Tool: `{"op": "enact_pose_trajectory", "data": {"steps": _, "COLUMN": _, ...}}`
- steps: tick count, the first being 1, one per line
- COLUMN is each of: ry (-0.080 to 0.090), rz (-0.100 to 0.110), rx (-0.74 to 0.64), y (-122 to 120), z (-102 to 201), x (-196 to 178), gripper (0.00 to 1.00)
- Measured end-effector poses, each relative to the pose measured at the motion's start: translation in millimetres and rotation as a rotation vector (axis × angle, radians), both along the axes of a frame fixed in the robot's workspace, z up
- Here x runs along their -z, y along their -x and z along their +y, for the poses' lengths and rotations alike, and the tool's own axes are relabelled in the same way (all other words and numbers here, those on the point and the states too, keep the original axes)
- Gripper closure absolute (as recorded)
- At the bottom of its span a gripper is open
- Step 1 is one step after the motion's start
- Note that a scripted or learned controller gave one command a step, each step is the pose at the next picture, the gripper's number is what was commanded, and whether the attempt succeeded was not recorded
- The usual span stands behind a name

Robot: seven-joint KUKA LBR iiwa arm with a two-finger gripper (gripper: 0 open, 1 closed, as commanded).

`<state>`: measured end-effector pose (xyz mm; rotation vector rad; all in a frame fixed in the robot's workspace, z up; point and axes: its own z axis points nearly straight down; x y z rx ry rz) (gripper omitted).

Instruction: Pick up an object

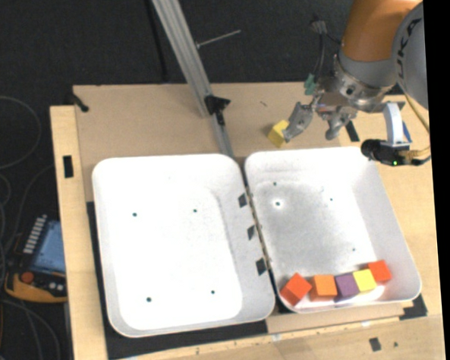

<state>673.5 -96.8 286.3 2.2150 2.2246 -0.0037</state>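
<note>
Inspector: The gripper (317,122) hangs above the right bin's (395,226) far rim, at about one o'clock of the view. A small yellow block (279,132) sits against its left finger; whether the fingers pinch it, I cannot tell.

Clerk: And handling?

Inspector: Judged light, rigid, flat-sided; take it across opposite faces. Five more blocks (337,284) line the same bin's near wall, at five o'clock, touching one another.
</note>
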Motion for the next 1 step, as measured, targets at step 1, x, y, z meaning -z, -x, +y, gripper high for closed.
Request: {"op": "enact_pose_trajectory", "data": {"steps": 1, "ry": -0.001, "rz": 0.001, "rx": 0.004, "y": 4.9, "z": -2.0, "x": 18.8, "gripper": 0.00}}
